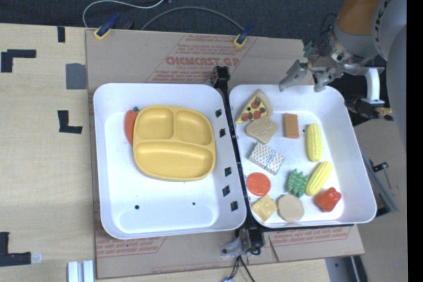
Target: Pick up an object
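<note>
desk is carrying two white bins | left bin is holding a yellow tray, too wide to pinch | right bin is holding toy food | corn is lying at right, looking light, hard, slippery: pinch its middle | hand is hanging spread, holding nothing, over the right bin's top edge

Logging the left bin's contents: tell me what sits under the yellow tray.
An orange-red toy with a green tip pokes out from under the yellow tray at its left edge. The rest is covered; anything else beneath cannot be seen.
</note>
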Robot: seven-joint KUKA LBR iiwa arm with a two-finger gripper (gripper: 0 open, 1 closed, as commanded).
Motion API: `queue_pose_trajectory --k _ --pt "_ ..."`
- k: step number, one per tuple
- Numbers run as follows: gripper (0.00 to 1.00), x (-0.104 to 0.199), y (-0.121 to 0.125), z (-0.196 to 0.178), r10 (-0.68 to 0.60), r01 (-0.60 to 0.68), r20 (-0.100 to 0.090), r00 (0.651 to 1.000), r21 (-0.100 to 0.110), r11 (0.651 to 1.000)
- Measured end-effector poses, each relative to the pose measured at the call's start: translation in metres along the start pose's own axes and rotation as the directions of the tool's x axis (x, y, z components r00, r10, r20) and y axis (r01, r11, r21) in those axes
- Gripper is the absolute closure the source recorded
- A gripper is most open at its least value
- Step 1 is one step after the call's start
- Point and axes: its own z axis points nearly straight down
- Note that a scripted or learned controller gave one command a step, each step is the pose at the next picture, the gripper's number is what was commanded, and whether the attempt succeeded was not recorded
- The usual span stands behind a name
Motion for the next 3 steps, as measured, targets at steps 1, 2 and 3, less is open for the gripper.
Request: queue_pose_trajectory --k 1,2,3 --pt "0.0 -0.029 -0.025 0.122 0.003 -0.003 -0.005 1.0 0.016 1.0" --pt "1.0 -0.027 -0.021 0.105 -0.003 0.003 -0.003 1.0 0.01 1.0" --pt "1.0 0.049 -0.018 0.019 -0.01 0.01 -0.008 1.0 0.005 1.0"
